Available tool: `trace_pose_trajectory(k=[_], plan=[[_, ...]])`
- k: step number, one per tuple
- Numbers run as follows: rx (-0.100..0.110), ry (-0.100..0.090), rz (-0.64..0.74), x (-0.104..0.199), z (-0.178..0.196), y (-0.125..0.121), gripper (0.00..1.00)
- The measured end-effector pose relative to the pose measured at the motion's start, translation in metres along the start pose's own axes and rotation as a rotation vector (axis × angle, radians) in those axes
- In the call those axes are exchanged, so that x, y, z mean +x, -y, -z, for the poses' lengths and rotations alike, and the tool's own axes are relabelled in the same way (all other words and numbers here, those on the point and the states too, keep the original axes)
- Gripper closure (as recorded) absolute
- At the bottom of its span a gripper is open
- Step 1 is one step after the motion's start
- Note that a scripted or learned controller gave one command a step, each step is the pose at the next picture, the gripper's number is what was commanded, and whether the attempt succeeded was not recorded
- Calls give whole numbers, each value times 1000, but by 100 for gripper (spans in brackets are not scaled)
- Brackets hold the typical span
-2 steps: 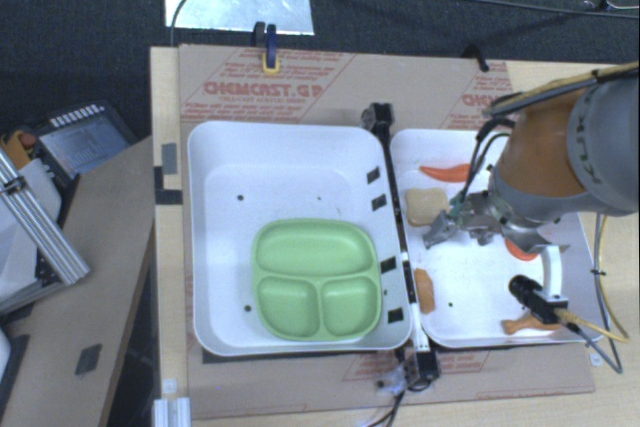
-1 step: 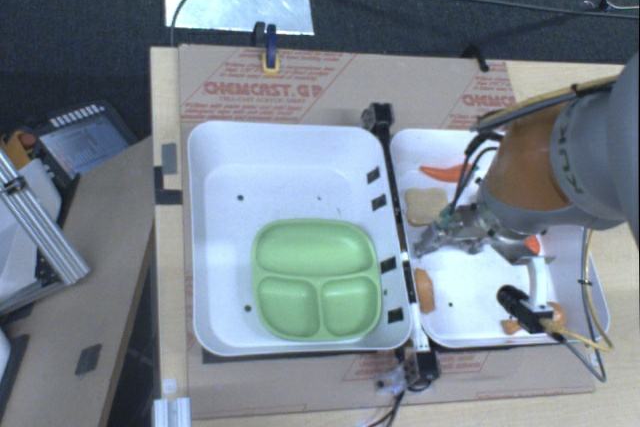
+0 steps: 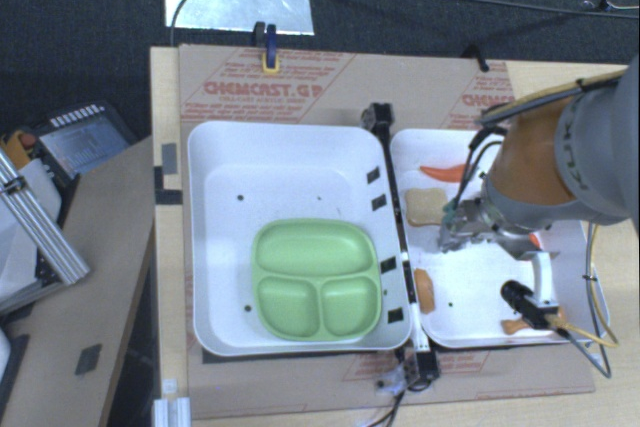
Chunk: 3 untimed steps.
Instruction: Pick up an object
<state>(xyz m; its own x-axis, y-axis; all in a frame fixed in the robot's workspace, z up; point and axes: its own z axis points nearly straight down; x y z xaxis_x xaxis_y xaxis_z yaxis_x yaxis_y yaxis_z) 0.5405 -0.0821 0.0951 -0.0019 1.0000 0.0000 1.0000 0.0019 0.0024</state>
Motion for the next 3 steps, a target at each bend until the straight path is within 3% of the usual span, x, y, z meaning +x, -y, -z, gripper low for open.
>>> trace_pose_trajectory(k=[1,3], plan=[[-5,1,2,-1,61,-10,100],[-5,1,3,9,160,-5,100]])
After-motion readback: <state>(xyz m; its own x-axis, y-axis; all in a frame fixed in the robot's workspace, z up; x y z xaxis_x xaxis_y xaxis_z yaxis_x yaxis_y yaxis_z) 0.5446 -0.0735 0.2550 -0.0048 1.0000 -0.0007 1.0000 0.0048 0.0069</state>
